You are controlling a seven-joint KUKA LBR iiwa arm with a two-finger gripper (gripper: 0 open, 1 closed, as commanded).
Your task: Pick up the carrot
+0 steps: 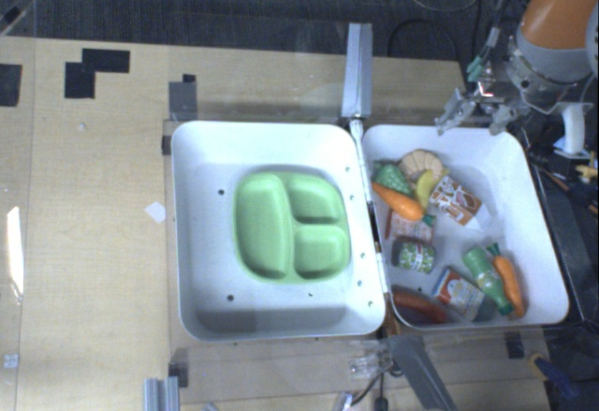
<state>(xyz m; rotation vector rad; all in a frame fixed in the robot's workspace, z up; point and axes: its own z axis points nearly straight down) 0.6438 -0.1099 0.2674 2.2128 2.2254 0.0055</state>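
An orange carrot (pixel 399 204) lies at the left side of the right bin (pixel 538 212), its thick end next to a green leafy piece (pixel 390 178). A second, smaller carrot (pixel 509 281) rests near the bin's front right, beside a green bottle (pixel 483 273). My gripper (pixel 475 119) hangs over the far rim of the right bin, behind the heap and well apart from both carrots. Its two fingers are spread open with nothing between them.
A bread piece (pixel 421 161), a yellow banana (pixel 426 185), a juice carton (pixel 456 200), a small can (pixel 415 256), another carton (pixel 455 293) and a red sausage (pixel 418 305) crowd the right bin. The left bin (pixel 201 166) holds a green divided plate (pixel 290 227).
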